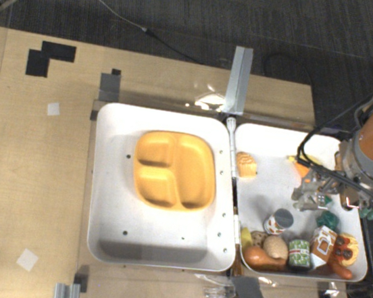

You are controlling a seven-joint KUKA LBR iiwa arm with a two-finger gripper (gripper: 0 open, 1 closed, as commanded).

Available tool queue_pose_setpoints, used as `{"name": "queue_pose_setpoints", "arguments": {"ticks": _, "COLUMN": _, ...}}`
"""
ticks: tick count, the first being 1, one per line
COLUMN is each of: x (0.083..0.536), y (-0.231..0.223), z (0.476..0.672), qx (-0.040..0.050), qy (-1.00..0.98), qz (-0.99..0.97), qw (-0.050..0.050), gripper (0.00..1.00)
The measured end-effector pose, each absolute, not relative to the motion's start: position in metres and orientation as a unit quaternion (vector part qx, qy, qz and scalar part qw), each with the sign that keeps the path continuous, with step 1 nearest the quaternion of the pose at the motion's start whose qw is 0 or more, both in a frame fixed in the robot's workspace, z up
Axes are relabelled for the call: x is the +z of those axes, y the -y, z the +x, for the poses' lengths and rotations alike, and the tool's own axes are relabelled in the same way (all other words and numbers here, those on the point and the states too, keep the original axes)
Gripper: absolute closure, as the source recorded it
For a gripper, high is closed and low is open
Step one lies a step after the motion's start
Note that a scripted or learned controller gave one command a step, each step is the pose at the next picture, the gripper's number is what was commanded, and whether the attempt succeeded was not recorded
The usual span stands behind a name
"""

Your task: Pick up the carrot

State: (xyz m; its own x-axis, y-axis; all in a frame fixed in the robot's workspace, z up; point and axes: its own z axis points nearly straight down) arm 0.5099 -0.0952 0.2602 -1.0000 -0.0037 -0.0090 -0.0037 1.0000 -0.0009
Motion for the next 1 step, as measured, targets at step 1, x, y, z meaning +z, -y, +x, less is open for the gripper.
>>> {"name": "queue_pose_setpoints", "arguments": {"ticks": 1, "x": 0.1996, "y": 0.1261, "z": 0.5839, "qx": 0.0001, "qy": -0.996, "qz": 0.088, "qw": 0.003, "gripper": 0.00}}
